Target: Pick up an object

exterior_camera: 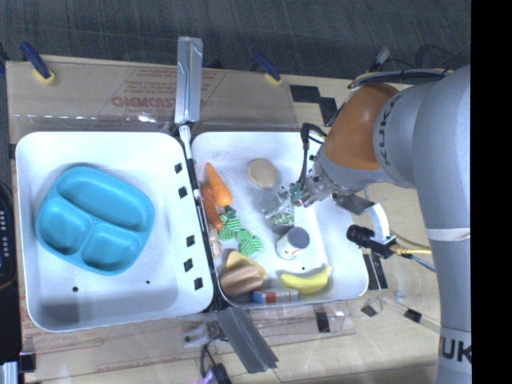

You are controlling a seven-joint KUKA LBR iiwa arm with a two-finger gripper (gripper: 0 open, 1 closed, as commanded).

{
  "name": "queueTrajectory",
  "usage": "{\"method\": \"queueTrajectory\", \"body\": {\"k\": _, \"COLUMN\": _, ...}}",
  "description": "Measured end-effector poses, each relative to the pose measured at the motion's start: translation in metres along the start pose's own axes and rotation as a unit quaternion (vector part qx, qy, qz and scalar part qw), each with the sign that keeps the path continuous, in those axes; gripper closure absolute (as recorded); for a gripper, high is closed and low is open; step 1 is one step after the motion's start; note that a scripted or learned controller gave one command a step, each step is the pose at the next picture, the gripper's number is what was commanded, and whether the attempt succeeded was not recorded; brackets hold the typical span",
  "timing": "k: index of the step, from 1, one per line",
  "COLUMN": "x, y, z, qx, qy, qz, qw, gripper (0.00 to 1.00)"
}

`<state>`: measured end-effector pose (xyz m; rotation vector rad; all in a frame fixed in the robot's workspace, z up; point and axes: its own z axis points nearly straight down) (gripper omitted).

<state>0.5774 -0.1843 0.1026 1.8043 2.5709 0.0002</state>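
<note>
My gripper [283, 207] hangs low over the middle of the right bin [240, 144], reaching in from the right. Just below it lie a small grey disc [298, 237] and a white ball [288, 251]. A beige round piece [262, 172] sits up and to the left of the gripper. An orange carrot [216, 185] lies along the bin's left wall, above green striped pieces [238, 232]. A yellow banana [306, 279], a brown bread roll [241, 275] and a small marker [270, 297] lie near the front wall.
The left bin [32, 154] holds a blue divided tray [94, 218]. A metal bar [188, 78] stands at the back between the bins. The grey arm with its orange band [360, 134] covers the right bin's right side. Cables [396, 249] run beside that bin.
</note>
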Motion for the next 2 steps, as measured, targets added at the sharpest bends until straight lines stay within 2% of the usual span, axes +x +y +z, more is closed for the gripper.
{"method": "queueTrajectory", "body": {"k": 1, "x": 0.053, "y": 0.039, "z": -0.110, "qx": -0.004, "qy": -0.001, "qz": 0.052, "qw": 0.9987, "gripper": 1.00}}
{"method": "queueTrajectory", "body": {"k": 2, "x": 0.062, "y": -0.004, "z": -0.120, "qx": 0.002, "qy": 0.001, "qz": 0.130, "qw": 0.9915, "gripper": 1.00}}
